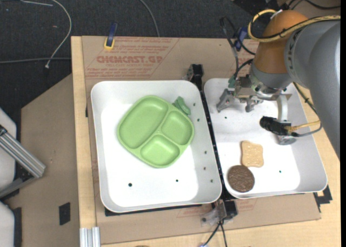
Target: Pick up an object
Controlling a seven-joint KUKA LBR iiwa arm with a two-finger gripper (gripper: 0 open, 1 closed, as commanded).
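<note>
Two grey fingers of the gripper spread open and grip nothing, low over the far end of the right bin. Nearer the camera than the gripper lie a toast slice and a brown cookie. Beyond, cardboard reads "CHEMCAST GP".

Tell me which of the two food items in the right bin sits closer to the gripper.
The tan toast slice. It lies between the gripper and the round brown patty, which sits further down at the right bin's front edge.
</note>
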